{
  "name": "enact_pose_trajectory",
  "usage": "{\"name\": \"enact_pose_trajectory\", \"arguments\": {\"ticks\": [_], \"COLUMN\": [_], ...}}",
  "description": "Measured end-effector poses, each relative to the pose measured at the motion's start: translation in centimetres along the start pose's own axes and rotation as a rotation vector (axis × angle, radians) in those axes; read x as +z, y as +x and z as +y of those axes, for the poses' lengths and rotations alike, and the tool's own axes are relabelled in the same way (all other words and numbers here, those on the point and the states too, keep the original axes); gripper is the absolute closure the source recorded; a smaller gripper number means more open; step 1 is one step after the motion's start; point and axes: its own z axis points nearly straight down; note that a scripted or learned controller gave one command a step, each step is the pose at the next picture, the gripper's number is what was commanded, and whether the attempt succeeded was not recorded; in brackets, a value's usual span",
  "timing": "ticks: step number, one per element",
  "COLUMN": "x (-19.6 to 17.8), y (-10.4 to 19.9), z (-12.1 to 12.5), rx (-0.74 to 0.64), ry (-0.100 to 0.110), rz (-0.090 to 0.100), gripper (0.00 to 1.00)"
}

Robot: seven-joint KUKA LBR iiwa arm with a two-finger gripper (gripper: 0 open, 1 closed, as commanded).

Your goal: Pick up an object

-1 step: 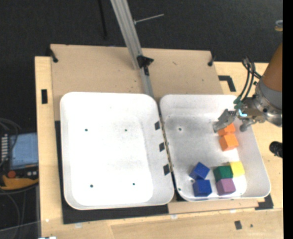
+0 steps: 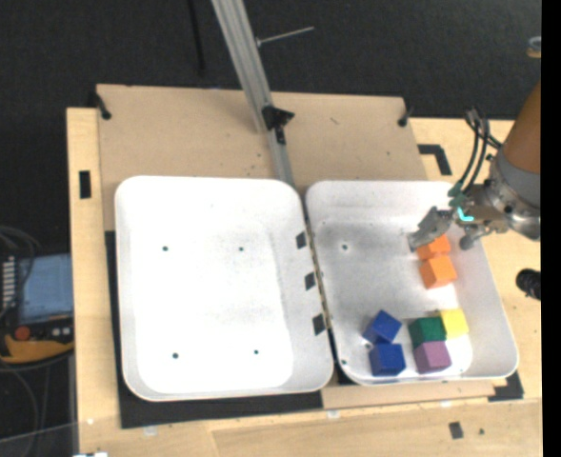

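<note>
While two white bins (image 2: 213, 193) sit on the wooden bench (image 2: 85, 255), end effector (image 2: 439, 228) grip state is unclear.

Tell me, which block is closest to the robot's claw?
The orange block in the right bin. It sits right under the gripper, while the blue, green, yellow and purple blocks huddle at the bin's near edge.

My end effector (image 2: 444, 228) is grey metal with a small cyan light. Both bins, left (image 2: 213, 284) and right (image 2: 375, 227), are white, speckled with faint grey scuffs. Two orange cubes (image 2: 438, 262) lie in the right bin, with two blue cubes (image 2: 385, 343), a green cube (image 2: 428, 330), a yellow cube (image 2: 453, 323) and a purple cube (image 2: 433, 355). The worktop (image 2: 251, 131) is pale tan.
</note>
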Motion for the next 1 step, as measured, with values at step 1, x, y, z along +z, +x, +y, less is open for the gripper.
{"name": "enact_pose_trajectory", "arguments": {"ticks": [1], "x": [5.74], "y": [-0.40], "z": [0.78], "rx": [0.004], "ry": [0.006], "rz": [-0.001], "gripper": [0.00]}}
